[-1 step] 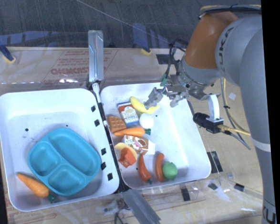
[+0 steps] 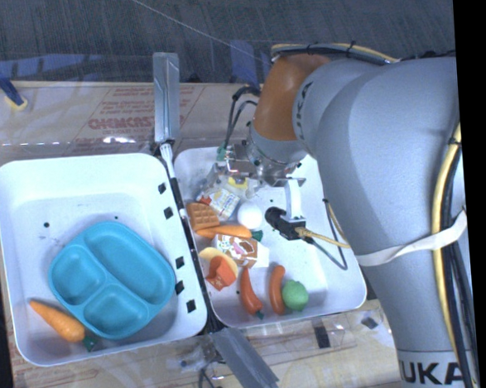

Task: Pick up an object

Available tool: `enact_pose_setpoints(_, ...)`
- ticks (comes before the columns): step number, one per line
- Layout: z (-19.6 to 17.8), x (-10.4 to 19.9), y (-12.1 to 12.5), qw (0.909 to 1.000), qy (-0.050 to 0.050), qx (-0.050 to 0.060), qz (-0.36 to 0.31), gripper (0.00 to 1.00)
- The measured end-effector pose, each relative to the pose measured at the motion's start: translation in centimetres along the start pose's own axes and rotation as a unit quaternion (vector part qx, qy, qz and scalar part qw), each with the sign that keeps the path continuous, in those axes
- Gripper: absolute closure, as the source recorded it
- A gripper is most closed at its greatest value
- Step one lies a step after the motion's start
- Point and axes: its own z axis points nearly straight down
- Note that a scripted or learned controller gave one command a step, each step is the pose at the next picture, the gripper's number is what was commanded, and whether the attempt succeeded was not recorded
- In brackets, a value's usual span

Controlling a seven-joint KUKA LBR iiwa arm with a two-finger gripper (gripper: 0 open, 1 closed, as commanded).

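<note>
Closest to me, the front rim of the left bin (image 2: 113, 349) shows in full. The front right corner of the right bin (image 2: 338, 300) runs under the grey arm (image 2: 391, 179), which hides that bin's right wall and is itself cut off at the frame edge.

In the left bin's front corner a carrot (image 2: 57, 320) lies just beside a blue divided tray (image 2: 112, 277), perhaps touching it; its green end is tucked under the tray's edge. The far half of that bin is bare floor, with plenty of room.

Along the right bin's front wall sit a green ball (image 2: 295, 296) and two red-orange sticks (image 2: 276, 284) (image 2: 248, 293), the ball touching the nearer stick. Behind them the pile crowds the wall between the bins: an orange wedge (image 2: 220, 271), a printed packet (image 2: 240, 248) and an orange rod (image 2: 226, 230) overlap, so I cannot sort out their edges. A ridged orange piece (image 2: 200, 215) leans against that wall. The floor to the right of the pile is open up to the arm.

Farther back, a white ball (image 2: 249, 213) and a pale wrapper (image 2: 224, 201) lie below the gripper (image 2: 241, 168), which hangs over the bin's far end. The orange wrist band hides its top, and I cannot tell whether it is open or closed, or holding anything.
</note>
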Motion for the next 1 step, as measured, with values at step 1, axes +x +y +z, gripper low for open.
enact_pose_setpoints(1, 0.55, -0.76, 1.22, 0.9987, 0.000, -0.002, -0.051, 0.00)
